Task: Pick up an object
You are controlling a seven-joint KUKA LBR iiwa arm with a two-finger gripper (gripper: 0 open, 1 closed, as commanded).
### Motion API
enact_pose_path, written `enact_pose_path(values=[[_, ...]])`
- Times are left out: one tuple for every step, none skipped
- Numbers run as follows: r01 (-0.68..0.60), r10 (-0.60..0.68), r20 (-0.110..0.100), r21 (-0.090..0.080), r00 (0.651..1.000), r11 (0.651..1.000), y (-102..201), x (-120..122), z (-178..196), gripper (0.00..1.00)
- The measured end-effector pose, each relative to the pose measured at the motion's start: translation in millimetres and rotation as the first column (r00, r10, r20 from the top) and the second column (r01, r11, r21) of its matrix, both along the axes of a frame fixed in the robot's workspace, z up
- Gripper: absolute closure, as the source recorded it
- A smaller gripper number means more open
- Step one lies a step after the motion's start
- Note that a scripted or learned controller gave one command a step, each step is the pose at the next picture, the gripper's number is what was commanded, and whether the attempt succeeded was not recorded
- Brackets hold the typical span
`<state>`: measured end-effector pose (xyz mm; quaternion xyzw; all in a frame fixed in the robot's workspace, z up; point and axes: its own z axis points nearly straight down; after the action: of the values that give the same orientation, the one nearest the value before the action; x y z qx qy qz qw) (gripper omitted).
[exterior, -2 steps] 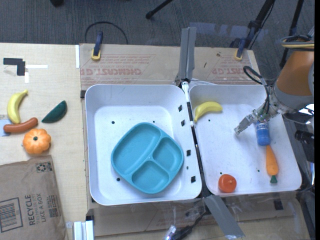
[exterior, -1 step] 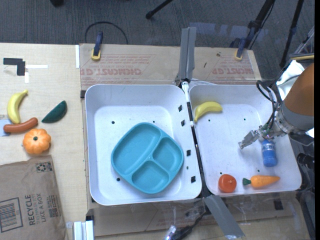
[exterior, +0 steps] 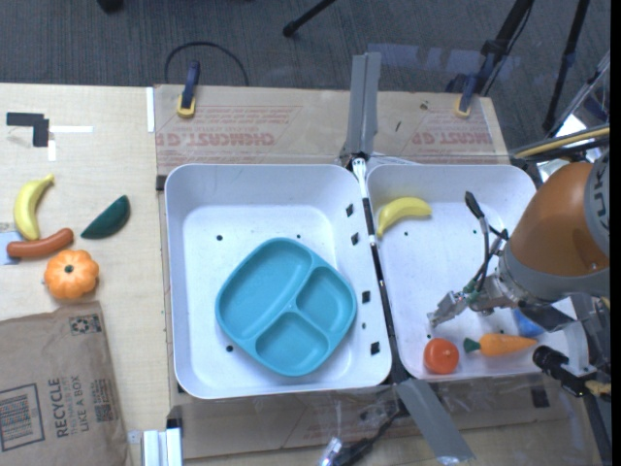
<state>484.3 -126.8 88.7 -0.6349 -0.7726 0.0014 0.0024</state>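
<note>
The claw hangs low in the right bin, over its near half, at the end of the grey arm that comes in from the right. It is a small tangle of metal seen from above, and I cannot tell whether it is open or closed. Nothing can be seen in its grip.

A tomato lies just nearward of the claw, close to it but apart, by the bin's near wall. A carrot lies to the claw's right and a little nearer the camera, beside the tomato, with its green end pointing toward the tomato. A banana lies well beyond the claw, up by the far-left corner of the same bin, close to the wall shared with the other bin. A bit of something blue shows right of the claw, partly under the arm; I cannot tell what it is.

To the claw's left, past the shared wall, the left bin holds a blue tray with three compartments, lying flat and turned at an angle.

Far to the left of the claw, outside both bins on the wooden bench, lie a second banana, a sausage, a pumpkin, a green leaf-shaped piece and a brown paper bag. Beyond the bins, two clamps grip the far edge of the cardboard under them.
</note>
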Motion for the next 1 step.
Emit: enact_pose_path(values=[[-0.532, 0.532, 0.009, 0.023, 0.847, 0.847, -82.2, -4.5, 0.1, 0.00]])
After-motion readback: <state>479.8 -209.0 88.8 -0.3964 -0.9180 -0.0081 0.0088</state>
